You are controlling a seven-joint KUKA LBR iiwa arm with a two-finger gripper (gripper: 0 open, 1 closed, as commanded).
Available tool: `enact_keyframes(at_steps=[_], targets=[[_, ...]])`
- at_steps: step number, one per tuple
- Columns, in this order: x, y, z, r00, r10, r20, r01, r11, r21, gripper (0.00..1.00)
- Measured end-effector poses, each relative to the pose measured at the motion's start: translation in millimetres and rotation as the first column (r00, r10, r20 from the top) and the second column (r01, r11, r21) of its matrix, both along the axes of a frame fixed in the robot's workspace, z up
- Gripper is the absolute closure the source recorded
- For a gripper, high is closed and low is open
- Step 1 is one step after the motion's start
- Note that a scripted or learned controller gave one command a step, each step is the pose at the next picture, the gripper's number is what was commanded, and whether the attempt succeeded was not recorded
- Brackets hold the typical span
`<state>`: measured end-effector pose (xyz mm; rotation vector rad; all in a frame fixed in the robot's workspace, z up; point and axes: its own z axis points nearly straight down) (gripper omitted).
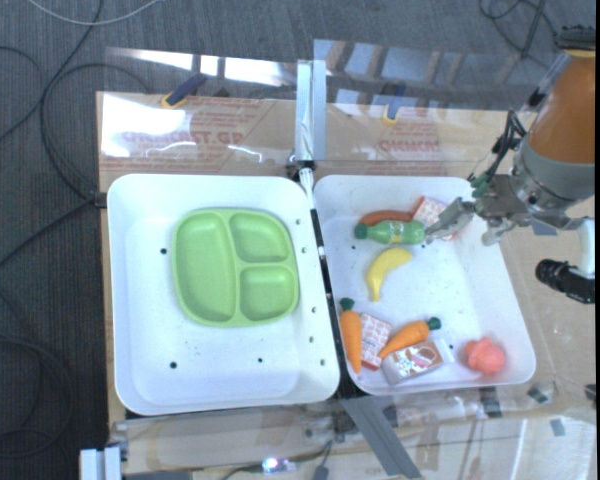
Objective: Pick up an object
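My gripper hangs over the upper right of the right bin, open, with nothing between its fingers. Its left finger sits just right of a green bottle and beside a red-and-white packet. A red sausage lies behind the bottle, and a yellow banana below it. Along the bin's front lie two carrots, a small carton and a pink ball.
The left bin holds a green divided plate. A second red-and-white packet lies between the carrots. The arm's orange band rises at the right edge. Bare white floor shows in the right bin's middle right.
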<state>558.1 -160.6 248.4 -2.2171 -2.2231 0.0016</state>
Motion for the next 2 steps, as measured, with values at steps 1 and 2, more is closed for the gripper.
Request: enact_keyframes(at_steps=[1, 2], targets=[[41.6, 38.4, -50.0, 1.000, -0.005, -0.001, 0.005, 1.000, -0.002, 0.00], [49.7, 57.0, -154.8, 0.998, 0.056, 0.001, -0.056, 0.998, 0.000, 0.00]])
